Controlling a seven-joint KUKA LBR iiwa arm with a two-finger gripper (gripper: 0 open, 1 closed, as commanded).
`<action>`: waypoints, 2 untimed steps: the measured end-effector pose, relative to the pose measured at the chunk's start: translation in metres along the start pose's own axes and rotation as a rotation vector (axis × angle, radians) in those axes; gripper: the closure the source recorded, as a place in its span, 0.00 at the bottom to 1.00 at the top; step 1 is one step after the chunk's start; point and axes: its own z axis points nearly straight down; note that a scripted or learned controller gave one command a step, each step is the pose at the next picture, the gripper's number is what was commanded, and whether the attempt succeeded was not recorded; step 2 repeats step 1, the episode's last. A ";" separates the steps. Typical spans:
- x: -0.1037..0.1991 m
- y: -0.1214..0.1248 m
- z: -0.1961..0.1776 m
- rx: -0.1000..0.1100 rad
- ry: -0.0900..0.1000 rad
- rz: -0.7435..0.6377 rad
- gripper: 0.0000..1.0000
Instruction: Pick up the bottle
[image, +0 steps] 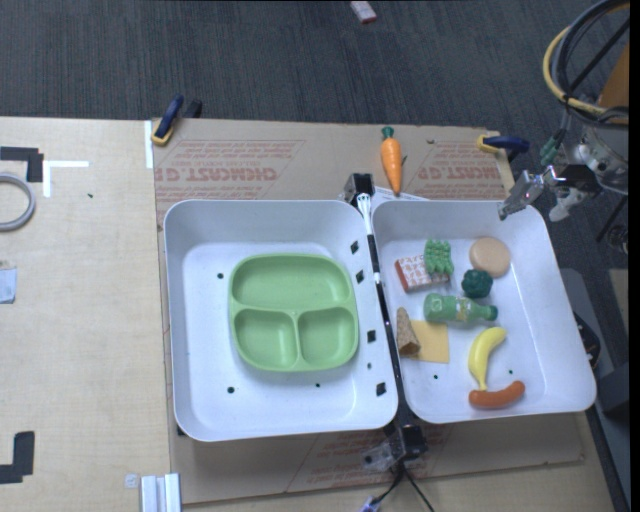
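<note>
Progress stands at the start: the bottle (459, 309), green and lying on its side, rests untouched in the middle of the right bin (560, 300), while the gripper (524, 192) hovers over that bin's far right corner, well apart from it; whether its jaws are released or clenched cannot be told. Reaching, grasping and lifting are all left. Around the bottle lie a banana (485, 355), sausage (495, 396), broccoli (477, 284) and cheese wedge (433, 343). The left bin (190, 330) holds 1 green 3-compartment tray (294, 312).
</note>
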 end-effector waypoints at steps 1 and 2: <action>0.000 0.001 -0.010 -0.001 -0.002 -0.002 1.00; 0.000 0.001 -0.010 -0.001 -0.002 -0.002 1.00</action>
